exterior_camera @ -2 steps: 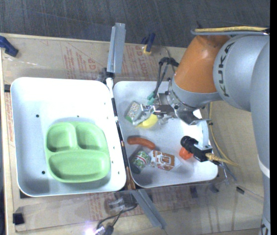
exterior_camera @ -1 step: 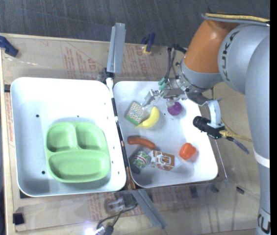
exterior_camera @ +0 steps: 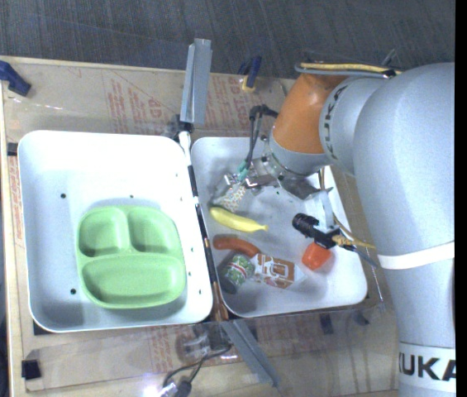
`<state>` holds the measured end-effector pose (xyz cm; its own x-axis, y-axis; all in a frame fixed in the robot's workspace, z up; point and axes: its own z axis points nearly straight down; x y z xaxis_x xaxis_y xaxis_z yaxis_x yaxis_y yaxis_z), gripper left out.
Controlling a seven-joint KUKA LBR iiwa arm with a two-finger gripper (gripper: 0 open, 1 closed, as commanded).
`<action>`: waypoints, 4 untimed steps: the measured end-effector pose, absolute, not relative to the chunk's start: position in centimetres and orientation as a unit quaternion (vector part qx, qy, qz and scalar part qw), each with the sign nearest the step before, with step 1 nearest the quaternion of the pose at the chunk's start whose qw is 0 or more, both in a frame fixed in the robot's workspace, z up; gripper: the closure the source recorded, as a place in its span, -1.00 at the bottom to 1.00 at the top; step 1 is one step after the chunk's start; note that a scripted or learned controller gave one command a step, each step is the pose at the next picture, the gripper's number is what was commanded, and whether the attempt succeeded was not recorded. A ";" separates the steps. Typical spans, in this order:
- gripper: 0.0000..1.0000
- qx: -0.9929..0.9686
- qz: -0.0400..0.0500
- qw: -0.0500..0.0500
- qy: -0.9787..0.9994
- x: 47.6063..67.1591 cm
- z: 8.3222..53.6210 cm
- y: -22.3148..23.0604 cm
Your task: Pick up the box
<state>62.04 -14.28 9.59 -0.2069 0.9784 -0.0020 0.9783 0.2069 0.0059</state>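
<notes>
Hand (exterior_camera: 235, 190) low in right bin (exterior_camera: 345, 284), far-left corner; how wide, can't tell. Just beside it banana (exterior_camera: 237, 219), then sausage (exterior_camera: 235, 244). Box (exterior_camera: 276, 271) near front wall, beside can (exterior_camera: 237, 271). Left bin (exterior_camera: 43, 222) holds green divided plate (exterior_camera: 131, 256).

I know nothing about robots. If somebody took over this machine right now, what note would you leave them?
Gripper: low in the right bin, at its upper left in the camera view, just above the banana. It has no box in it.
Box: lying in the same bin, lower in the view, beside a green can and below the sausage.
Done: nothing yet, the box is not lifted.
Left: bring the gripper over the box, grasp it and lift it.
</notes>
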 end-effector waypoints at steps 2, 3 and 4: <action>1.00 0.622 0.000 0.003 0.783 62.3 10.7 -12.0; -1.00 0.622 0.000 0.003 0.783 62.3 10.7 -12.0; -1.00 0.609 -0.005 0.004 0.793 62.9 9.7 -11.0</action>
<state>62.90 -11.00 9.65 -0.2582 0.9660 -0.0125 0.9661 0.2582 -0.0041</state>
